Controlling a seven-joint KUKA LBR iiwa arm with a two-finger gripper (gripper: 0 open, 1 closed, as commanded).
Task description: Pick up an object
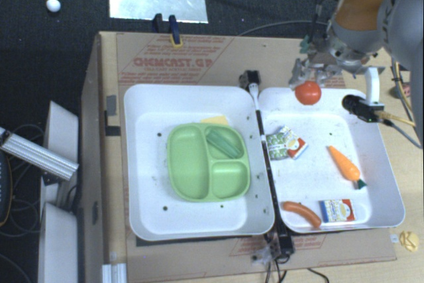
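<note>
Camera view, gripper [311, 76]: poised at the far rim of the right bin [391, 202], directly over the tomato; apart or together, cannot tell.
Tomato [308, 93]: red and round, at the far edge of the right bin, touching or just under the gripper; not clearly held.
Risk, roll: likely to slip sideways off so smooth and round a skin if closed off-centre.
Risk, rim: could catch the bin wall, so close behind the tomato.
Risk, neighbours: carrot [345, 163], sausage [301, 212] and carton [338, 210] well apart; unlikely to interfere.
Writing, worktop [218, 50]: "CHEMCAST GP" in red on brown sheet, beyond the left bin [142, 142].
Writing, packet [285, 144] and carton: printed, too small to read.
</note>
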